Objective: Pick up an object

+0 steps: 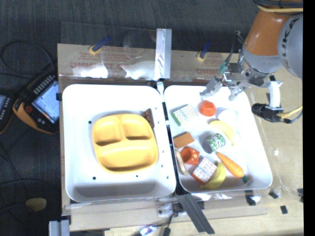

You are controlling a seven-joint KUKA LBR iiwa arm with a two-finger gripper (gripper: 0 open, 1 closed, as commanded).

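Here, the approach step of the pick. Gripper hangs over the far corner of the right bin, fingers spread apart, nothing between them. Released, then, and carrying no load.

Right bin holds the candidates, all lying loose:
- small orange-red piece, just below and slightly left of the fingertips; nearest thing to the gripper.
- green-and-white patterned block, left of that piece, near the bin's inner wall.
- pale yellow lemon-like shape, mid-bin.
- green can, touching the lemon shape on its lower left.
- brown cracker-like square; red rounded item just below it.
- carrot, near the front right; banana and a red-and-white box crowded together at the front.

Left bin holds a yellow divided tray, with a small dark object at its far right corner.

Judgement: no object chosen for certain yet, but the orange-red piece is the likely target, being closest and standing apart from its neighbours. Next move calls for a short shift toward the bin's middle to centre the fingers over it, then a straight descent and a close. Whether the piece is low enough to slip the fingers, cannot tell from this slant. The bin's far wall sits near, so the descent wants clearance on that side.
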